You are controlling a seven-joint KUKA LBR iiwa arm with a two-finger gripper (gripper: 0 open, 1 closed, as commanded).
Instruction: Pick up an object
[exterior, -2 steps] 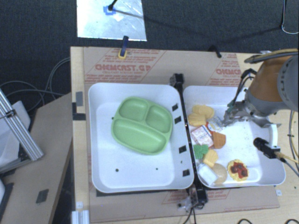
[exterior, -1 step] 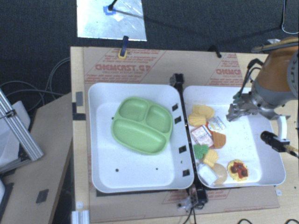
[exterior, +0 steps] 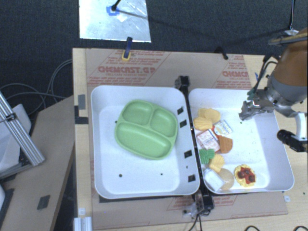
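In the right bin [exterior: 269,143] lie several small toy foods along its left side: yellow pieces [exterior: 206,118], a white packet [exterior: 223,128], a red-and-white packet [exterior: 207,139], an orange piece [exterior: 225,144], a green piece [exterior: 207,155], a yellow chunk [exterior: 217,162], a pale round piece [exterior: 224,179] and a small pizza-like disc [exterior: 245,174]. My gripper [exterior: 249,110] hangs over the bin's upper right part, to the right of the pile and apart from it. Nothing shows between its fingers.
The left bin [exterior: 103,129] holds a green divided plate [exterior: 146,128]. A black divider with clips [exterior: 185,124] runs between the bins. A black bracket [exterior: 292,139] sticks in at the right edge. A metal sheet [exterior: 114,13] lies beyond the bench.
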